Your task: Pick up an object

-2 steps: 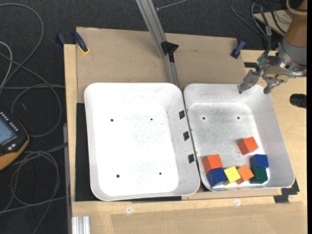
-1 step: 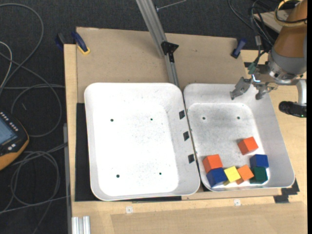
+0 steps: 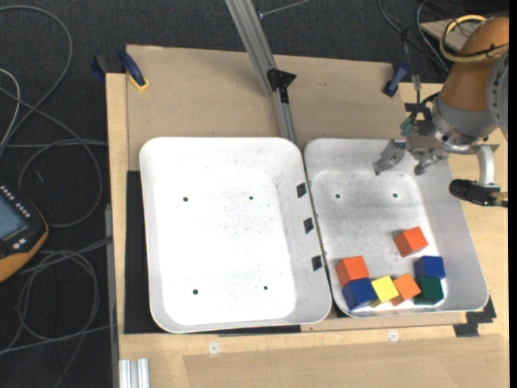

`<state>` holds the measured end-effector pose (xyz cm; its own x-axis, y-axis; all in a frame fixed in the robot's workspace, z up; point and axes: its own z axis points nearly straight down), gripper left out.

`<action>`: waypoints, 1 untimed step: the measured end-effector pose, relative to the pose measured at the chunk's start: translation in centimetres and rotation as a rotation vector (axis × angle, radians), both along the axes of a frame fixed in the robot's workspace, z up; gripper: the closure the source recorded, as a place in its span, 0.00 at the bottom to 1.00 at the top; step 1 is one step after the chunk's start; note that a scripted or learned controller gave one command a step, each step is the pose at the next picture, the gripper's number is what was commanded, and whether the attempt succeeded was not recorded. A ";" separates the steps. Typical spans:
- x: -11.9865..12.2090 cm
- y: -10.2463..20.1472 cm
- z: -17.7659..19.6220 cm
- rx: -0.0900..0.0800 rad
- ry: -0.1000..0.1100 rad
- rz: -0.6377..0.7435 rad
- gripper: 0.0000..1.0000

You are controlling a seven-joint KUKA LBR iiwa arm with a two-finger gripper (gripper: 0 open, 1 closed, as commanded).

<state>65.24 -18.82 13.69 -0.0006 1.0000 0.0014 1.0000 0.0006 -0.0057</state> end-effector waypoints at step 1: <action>0.2 0.0 1.5 -0.002 -0.008 0.001 1.00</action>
<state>65.45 -18.83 15.23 -0.0017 1.0000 -0.0003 1.0000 0.0017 0.0024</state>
